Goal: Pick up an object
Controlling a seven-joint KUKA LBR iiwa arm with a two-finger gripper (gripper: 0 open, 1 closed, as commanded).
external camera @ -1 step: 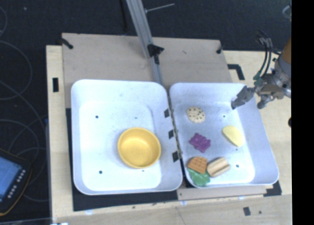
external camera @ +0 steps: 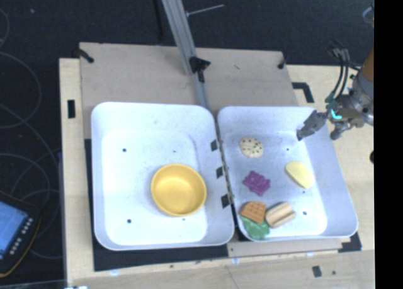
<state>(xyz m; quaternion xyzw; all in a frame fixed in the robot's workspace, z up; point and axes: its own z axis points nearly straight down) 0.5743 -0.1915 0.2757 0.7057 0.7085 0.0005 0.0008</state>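
Observation:
The right bin (external camera: 271, 118) holds a speckled cookie (external camera: 252, 147), a purple grape cluster (external camera: 256, 182), a pale yellow wedge (external camera: 300, 174), a waffle (external camera: 253, 211), a tan bread roll (external camera: 280, 214) and a green piece (external camera: 257, 230) under the waffle. My gripper (external camera: 323, 128) hovers at the bin's upper right rim, above and right of the yellow wedge. Its two dark fingers (external camera: 308, 126) are spread apart with nothing between them.
A yellow bowl (external camera: 179, 189) sits in the left bin (external camera: 119, 130). A grey metal bar (external camera: 179, 26) slants from the top down to the gap between the bins. A tablet (external camera: 12, 231) lies at the lower left, off the bench.

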